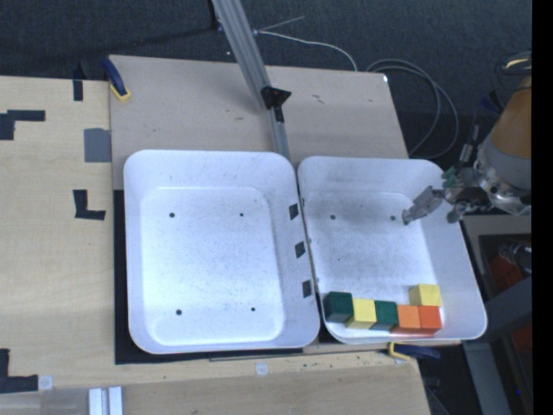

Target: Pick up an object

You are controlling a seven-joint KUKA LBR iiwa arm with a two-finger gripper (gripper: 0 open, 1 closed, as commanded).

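- Grey metal marks the gripper (429, 202), which is seen over the upper right part of the right bin (363, 180); nothing is seen held in it, and whether it is parted or closed cannot be told.
- Small blocks are found well apart from it, packed along the near wall of the same bin: a dark green block (339, 305), a yellow block (364, 311), a green block (385, 315), an orange block (409, 317), a red-orange block (429, 318) and a second yellow block (424, 296) just behind.
- The blocks are judged light, stiff and flat-sided; a hold across two opposite faces is suggested.
- Access is hampered by touching neighbours and the bin wall; the second yellow block appears freest.
- The left bin (138, 232) sits alongside, with a slanted metal bar (246, 46) behind.
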